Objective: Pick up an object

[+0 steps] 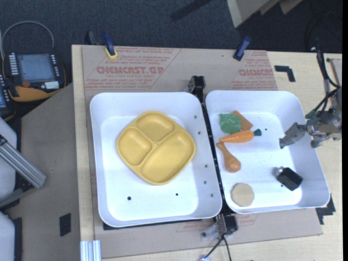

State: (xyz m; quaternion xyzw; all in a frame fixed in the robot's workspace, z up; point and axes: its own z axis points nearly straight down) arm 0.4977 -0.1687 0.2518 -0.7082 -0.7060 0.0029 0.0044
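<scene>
I can't tell my gripper's [293, 136] state, but the toy carrot [237, 137], well off to its left in the right bin [310, 192], looks light, stiff and slick, so I'd pinch its thicker middle.

Both white bins [103, 145] before me look like smooth, slightly glossy plastic, as does the yellow divided plate [156, 154]; the bench board [163, 69] is matt brown printed card; my claw [296, 135] shows dull grey metal
</scene>
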